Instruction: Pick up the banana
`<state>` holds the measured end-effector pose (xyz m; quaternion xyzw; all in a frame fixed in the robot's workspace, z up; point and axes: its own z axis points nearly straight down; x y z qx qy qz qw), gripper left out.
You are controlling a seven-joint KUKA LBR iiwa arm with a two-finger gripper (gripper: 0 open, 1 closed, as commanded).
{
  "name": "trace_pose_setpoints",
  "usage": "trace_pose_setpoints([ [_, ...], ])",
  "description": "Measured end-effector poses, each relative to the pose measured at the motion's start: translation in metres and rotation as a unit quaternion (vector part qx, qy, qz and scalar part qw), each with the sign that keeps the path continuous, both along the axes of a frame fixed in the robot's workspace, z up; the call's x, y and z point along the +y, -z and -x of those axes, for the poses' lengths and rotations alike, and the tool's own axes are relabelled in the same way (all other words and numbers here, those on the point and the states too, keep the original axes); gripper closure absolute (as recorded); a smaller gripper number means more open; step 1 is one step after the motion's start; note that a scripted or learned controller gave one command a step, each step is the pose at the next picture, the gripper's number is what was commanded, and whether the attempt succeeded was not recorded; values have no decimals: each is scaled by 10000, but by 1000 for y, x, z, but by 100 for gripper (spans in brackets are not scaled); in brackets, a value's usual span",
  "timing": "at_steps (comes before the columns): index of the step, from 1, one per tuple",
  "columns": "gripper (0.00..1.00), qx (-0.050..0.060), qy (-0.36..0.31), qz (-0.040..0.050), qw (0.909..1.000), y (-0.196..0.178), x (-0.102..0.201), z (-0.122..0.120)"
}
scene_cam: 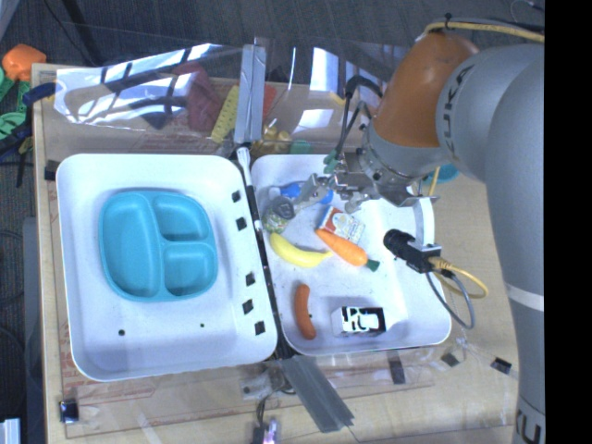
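The banana (298,252) is yellow and lies in the right bin (421,313), near its left wall, curving toward the middle. My gripper (330,189) hangs over the back part of that bin, up and to the right of the banana and apart from it. An orange carrot (344,247) lies just right of the banana, under the gripper's near side.
The right bin also holds a red sausage (303,311), a black and white box (363,320), a red and white packet (338,221) and a silvery blue object (278,210). A blue divided plate (159,243) sits in the left bin (83,340). A black plug with a yellow cable (412,250) hangs from the arm.
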<state>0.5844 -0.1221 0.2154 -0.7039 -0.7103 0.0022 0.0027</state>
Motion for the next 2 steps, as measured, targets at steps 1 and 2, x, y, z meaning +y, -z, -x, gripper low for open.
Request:
trace_pose_setpoints([
  [1,0,-77,-947,124,9954,121,9,23],
  [2,100,-44,-1016,54,9948,114,17,22],
])
